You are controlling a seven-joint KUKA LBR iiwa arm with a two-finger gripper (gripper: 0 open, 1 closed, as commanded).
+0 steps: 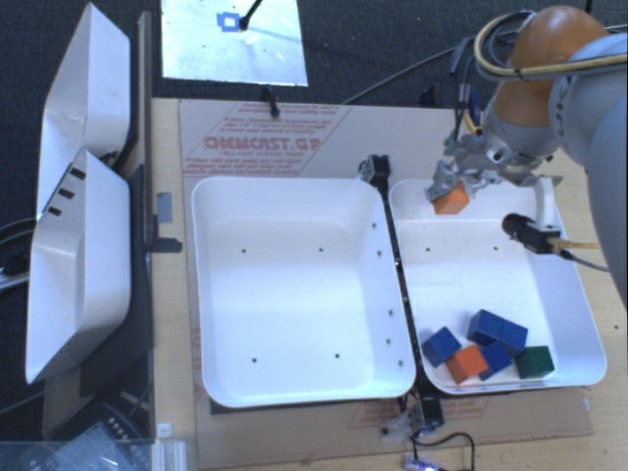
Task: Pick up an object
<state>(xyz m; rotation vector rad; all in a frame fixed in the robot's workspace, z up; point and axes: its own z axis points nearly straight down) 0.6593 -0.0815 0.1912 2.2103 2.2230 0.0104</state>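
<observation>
Tool point(453, 186) upper right of frame, over right bin point(574, 292) far edge, fingers closed around small orange block point(451, 201), lifted off bin floor. Block looks light, rigid, flat-sided, so squeezing opposite faces suits it. Slippery maybe. More blocks point(486, 346) piled lower right.

The bench point(177, 263) is a pale wooden board with a clear sheet printed in red letters point(265, 135) lying across its far part. Two shallow white bins sit on it side by side, touching along their inner rims: the left bin point(211, 292) and the right bin point(579, 312). A black clamp point(376, 168) stands at the far end of their joint, and another small fitting point(417, 420) at the near end
</observation>
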